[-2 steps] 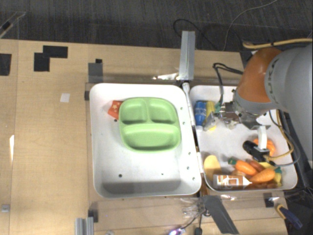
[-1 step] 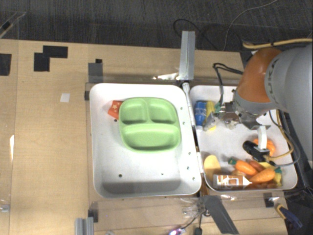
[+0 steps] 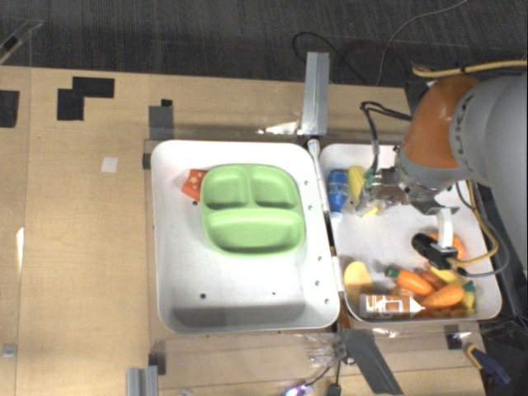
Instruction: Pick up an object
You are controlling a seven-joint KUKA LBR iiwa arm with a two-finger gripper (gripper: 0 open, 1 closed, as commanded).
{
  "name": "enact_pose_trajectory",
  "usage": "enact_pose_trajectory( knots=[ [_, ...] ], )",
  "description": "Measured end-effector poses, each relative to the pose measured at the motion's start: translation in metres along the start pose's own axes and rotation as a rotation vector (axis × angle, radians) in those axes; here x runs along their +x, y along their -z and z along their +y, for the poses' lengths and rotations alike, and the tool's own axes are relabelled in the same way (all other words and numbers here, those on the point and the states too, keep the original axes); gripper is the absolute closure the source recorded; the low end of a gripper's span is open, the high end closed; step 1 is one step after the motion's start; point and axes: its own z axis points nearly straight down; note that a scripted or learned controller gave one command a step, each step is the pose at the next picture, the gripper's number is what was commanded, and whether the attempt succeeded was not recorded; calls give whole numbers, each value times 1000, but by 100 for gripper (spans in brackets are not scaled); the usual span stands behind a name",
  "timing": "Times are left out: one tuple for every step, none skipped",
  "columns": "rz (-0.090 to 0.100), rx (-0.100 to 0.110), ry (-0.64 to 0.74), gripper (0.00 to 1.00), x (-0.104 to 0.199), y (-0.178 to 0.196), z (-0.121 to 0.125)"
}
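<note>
Near the right bin's (image 3: 487, 308) far-left corner, the gripper (image 3: 378, 195) hovers by a small yellow item (image 3: 356, 181), likely light, smooth plastic; grasp its narrow middle.

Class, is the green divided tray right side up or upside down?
Right side up: the green tray shows three hollow compartments facing upward.

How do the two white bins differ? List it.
The left bin holds a green divided tray with a red item at its corner; the right bin holds many small items: carrots, a blue bottle, a yellow piece. The gripper is over the right bin, not the left bin. Both are shallow, white, with rounded corners.
</note>
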Motion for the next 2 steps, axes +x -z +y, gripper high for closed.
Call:
enact_pose_trajectory(
  knots=[
    [1,-2,-108,100,-7,-15,16],
    [0,2,-164,100,52,83,28]
  ],
)
